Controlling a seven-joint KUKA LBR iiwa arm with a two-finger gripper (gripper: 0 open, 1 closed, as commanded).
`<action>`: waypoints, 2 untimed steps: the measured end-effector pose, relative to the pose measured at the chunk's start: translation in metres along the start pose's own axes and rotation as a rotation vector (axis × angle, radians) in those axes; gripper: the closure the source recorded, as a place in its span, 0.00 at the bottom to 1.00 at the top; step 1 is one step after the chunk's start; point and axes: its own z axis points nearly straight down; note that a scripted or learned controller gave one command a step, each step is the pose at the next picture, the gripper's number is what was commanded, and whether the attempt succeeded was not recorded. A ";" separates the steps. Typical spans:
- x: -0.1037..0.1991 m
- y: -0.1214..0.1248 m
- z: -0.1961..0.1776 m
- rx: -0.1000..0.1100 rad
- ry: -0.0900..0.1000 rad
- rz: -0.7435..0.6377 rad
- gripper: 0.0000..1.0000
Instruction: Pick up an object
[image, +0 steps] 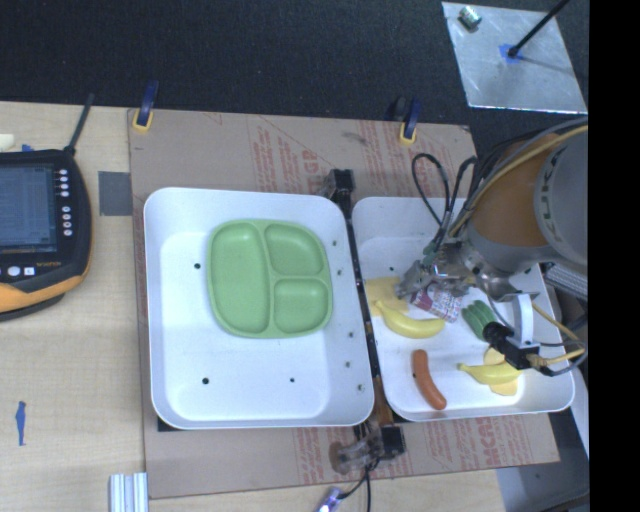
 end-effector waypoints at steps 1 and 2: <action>-0.002 0.001 -0.011 -0.001 -0.002 -0.001 1.00; -0.002 0.001 -0.011 -0.001 -0.003 -0.002 0.00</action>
